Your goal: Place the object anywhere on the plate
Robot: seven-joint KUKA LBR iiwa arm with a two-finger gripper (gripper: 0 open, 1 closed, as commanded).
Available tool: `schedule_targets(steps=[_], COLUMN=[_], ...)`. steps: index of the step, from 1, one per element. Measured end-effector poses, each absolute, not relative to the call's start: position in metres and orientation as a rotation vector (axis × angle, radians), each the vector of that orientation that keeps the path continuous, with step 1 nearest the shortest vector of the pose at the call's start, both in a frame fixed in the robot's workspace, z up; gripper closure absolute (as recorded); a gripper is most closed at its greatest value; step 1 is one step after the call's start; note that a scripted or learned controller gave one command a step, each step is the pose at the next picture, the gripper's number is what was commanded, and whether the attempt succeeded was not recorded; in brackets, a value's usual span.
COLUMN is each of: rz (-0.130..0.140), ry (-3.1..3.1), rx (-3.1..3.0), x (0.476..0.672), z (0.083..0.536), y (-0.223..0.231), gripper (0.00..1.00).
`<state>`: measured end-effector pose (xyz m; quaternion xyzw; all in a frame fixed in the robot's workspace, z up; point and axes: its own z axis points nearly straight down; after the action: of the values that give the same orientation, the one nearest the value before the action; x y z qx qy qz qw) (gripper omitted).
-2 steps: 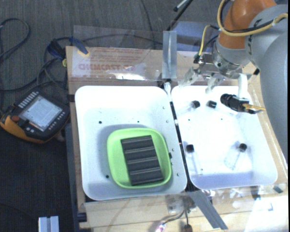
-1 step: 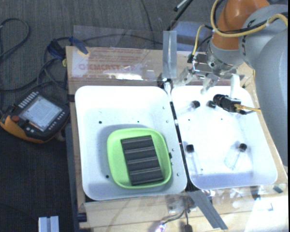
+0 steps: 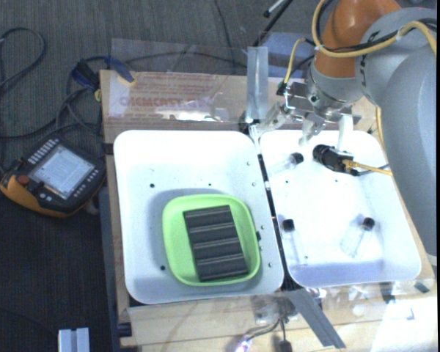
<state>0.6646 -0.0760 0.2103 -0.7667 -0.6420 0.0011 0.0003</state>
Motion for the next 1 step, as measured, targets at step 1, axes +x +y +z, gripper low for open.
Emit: schedule_targets(steps=[1], rz=[0.005], ry=[-1.987], rx=[-2.433], x=[0.668], z=[0.1944], y=[-0.0554], gripper=[0.0])
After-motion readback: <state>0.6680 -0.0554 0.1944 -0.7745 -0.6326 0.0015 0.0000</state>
